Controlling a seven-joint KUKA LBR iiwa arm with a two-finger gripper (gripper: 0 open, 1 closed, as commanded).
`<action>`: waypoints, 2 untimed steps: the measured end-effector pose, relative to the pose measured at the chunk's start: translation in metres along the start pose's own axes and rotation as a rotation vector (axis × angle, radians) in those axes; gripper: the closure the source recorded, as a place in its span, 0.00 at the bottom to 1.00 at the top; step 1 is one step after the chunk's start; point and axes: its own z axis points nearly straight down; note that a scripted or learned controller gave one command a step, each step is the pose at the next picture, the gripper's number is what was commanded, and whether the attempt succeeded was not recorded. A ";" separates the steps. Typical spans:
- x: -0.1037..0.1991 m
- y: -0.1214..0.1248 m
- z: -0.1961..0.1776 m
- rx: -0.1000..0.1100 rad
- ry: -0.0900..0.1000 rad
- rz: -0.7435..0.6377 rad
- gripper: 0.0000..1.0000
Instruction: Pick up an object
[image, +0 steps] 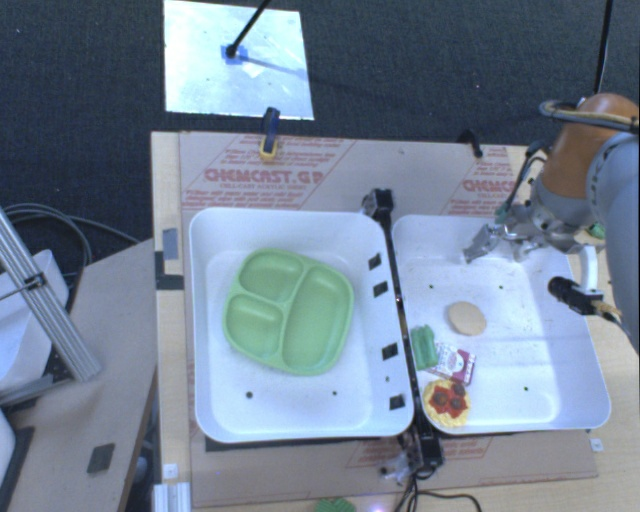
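Four small things, near left corner of right bin (560, 405): one pizza slice toy (446, 400), one red-white packet (458, 362), one green piece (424, 346), one tan cookie (466, 318) a little farther in.
One green plate (290, 311): in left bin (215, 330), three compartments.
Step in hand: choosing and reaching; nothing is held yet.
Advice: I think the cookie is best, it lies apart from the others; come straight down.
Claw (483, 244): at far part of right bin, above its floor; released or clenched, I cannot tell.

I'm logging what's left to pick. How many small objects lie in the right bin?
4, as far as I can tell: a tan round piece mid-bin, and by the left wall a green item, a red-and-white packet, and a yellow-and-red item. The arm may hide more.
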 end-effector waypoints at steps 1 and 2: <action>0.011 -0.056 0.001 0.011 0.003 0.007 0.00; 0.025 0.000 0.000 0.001 0.001 0.000 0.00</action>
